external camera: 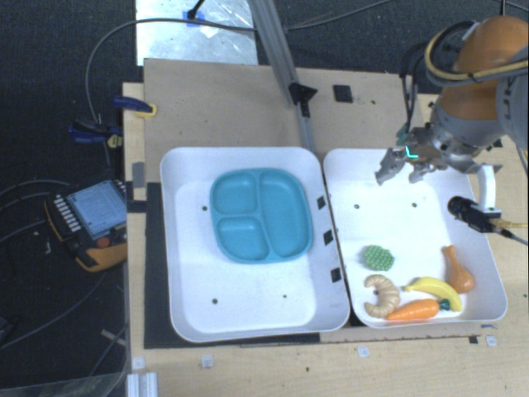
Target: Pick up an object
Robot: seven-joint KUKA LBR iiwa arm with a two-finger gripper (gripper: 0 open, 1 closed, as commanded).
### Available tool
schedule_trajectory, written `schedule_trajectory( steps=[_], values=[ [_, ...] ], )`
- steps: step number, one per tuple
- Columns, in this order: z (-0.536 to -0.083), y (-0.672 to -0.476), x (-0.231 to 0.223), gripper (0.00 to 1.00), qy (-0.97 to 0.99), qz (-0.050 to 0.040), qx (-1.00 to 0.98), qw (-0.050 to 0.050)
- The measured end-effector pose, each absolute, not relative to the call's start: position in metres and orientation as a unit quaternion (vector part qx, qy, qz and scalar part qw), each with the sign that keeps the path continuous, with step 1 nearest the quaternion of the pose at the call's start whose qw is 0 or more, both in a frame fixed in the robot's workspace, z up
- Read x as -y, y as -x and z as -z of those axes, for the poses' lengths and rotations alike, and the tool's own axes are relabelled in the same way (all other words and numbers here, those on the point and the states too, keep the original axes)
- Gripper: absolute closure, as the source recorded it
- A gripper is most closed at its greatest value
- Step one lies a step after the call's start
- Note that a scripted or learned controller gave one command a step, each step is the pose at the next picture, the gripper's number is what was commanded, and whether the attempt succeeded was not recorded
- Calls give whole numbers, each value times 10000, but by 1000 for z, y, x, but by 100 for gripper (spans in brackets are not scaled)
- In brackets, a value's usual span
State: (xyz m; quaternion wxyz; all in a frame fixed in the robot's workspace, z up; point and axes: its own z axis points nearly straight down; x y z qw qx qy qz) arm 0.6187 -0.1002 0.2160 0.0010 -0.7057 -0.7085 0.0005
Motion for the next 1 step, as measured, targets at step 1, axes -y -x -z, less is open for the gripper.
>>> schedule_trajectory(
  steps=[1],
  values=[
    [-218,-620,100,0,7056,7,7086,-6]
  ],
)
